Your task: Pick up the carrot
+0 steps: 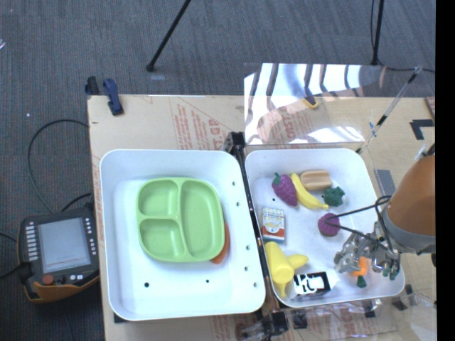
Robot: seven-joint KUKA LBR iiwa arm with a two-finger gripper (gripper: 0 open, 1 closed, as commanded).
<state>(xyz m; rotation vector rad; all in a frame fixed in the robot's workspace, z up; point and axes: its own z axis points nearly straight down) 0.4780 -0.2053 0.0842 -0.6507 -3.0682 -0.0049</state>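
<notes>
So on the far left there's a teach pendant (pixel 60 251) on the floor, then the left bin (pixel 114 247) with a green divided plate (pixel 180 220) in it and something orange (pixel 222 251) poking out from under the plate's right edge. The right bin (pixel 359 163) has a purple grape bunch (pixel 284 189), banana (pixel 308 194), bread roll (pixel 316 179), broccoli (pixel 333 195), a small carton (pixel 274 224), a yellow bottle (pixel 281 265) and a round purple thing (pixel 328 224). The gripper (pixel 364 263) is down in that bin's lower right corner with the carrot (pixel 362 266) showing orange right between its fingers, so it looks clamped on it.
</notes>
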